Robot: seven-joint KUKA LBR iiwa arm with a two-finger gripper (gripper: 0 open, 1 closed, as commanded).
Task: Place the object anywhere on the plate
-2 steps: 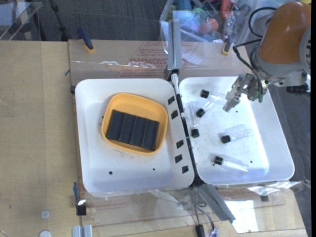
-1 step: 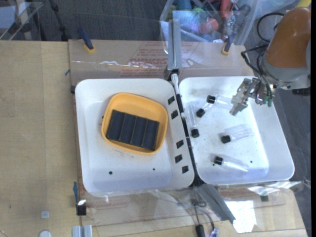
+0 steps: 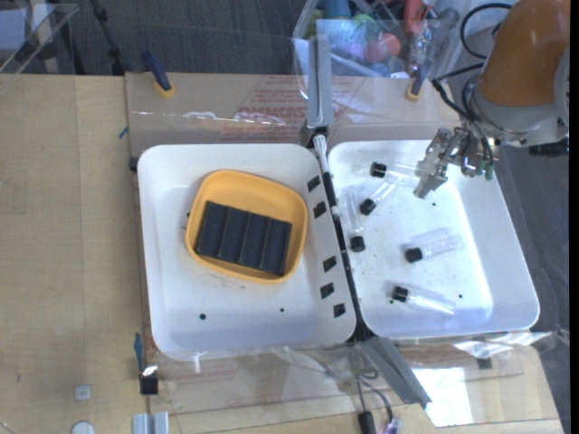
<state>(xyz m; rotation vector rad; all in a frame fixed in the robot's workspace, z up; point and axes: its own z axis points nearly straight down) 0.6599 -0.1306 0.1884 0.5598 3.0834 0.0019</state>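
Note:
A yellow square plate (image 3: 204, 202) sits in the left bin (image 3: 167, 297). A black ridged block (image 3: 244, 236) lies flat on it, covering most of its middle. My gripper (image 3: 427, 181) hangs over the far part of the right bin (image 3: 502, 269), well to the right of the plate and away from the block. It points down and to the left, close to a clear vial with a black cap (image 3: 378, 168).
Several clear vials with black caps lie scattered in the right bin, such as one (image 3: 432, 245) in the middle and one (image 3: 418, 300) near the front. A divider with black clips (image 3: 327, 242) separates the bins. A clear box of toys (image 3: 389, 16) stands behind them.

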